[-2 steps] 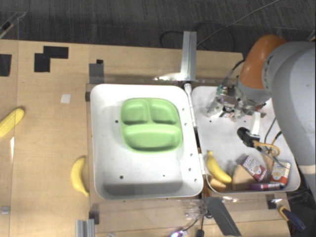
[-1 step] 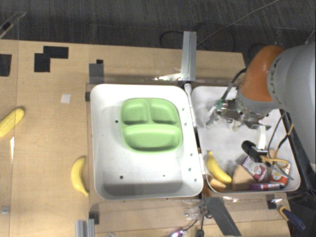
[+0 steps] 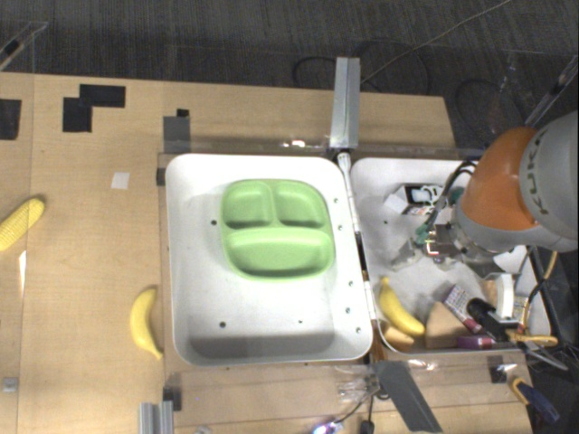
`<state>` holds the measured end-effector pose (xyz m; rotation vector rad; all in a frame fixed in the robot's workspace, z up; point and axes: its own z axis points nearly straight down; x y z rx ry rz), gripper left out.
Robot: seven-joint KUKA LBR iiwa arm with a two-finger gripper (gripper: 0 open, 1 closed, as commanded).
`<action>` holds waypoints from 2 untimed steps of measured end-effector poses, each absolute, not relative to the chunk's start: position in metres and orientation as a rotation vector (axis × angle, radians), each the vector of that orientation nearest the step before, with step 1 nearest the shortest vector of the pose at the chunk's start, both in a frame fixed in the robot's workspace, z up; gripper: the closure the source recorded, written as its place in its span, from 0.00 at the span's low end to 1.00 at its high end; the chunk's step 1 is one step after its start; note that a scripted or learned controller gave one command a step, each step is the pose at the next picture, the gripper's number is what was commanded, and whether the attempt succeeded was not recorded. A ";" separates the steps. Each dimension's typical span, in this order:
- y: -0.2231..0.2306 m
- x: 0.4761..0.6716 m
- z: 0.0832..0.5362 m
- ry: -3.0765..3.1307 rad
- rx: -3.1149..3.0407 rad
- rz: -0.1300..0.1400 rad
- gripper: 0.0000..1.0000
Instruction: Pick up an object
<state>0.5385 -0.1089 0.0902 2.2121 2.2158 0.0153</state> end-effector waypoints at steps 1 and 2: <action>-0.149 0.624 0.099 2.498 1.891 0.007 0.00; -0.152 0.663 0.093 2.466 1.997 -0.033 0.00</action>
